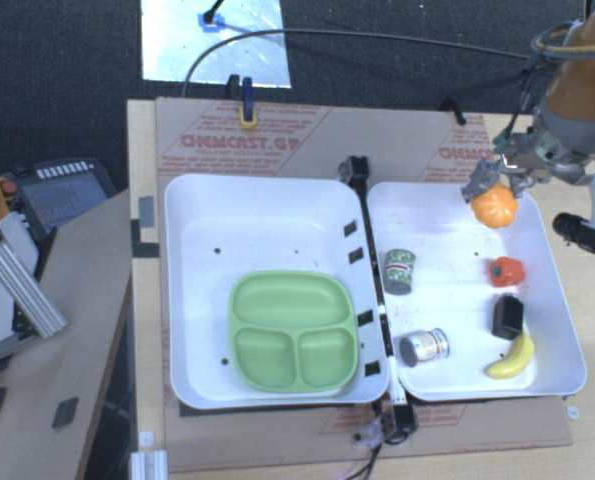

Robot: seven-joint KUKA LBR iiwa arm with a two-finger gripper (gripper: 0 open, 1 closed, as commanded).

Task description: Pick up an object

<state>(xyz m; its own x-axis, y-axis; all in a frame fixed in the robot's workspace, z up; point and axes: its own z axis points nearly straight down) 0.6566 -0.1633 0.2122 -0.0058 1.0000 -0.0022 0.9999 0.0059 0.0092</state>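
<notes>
Your pincer [499, 180] sits at the far right corner of the right bin [447, 383], and an orange fruit [495, 208] hangs right under it. The fingers look set against the fruit's top, and the fruit seems clear of the bin floor, so you are gripping the orange, though the fingertips themselves are small and partly lost against the wrist.

Here is what matters for you: the fruit lies straight below the pincer, touching it, not off to a side. It is round, so there is no long axis to line up with. The hold is high on the fruit, near its crown, and my guess is that a hold that high could let it roll out if you swing fast.

Below you in the same bin, well apart from the fruit, lie a red pepper [507, 271], a black block [507, 316] and a banana [511, 358] down the right side. A small cup [398, 270] and a tin can [424, 346] on its side sit by the divider. The left bin [192, 268] holds a green tray [293, 330].

From here, your lift looks a straight rise, with nothing crowding the fruit.
</notes>
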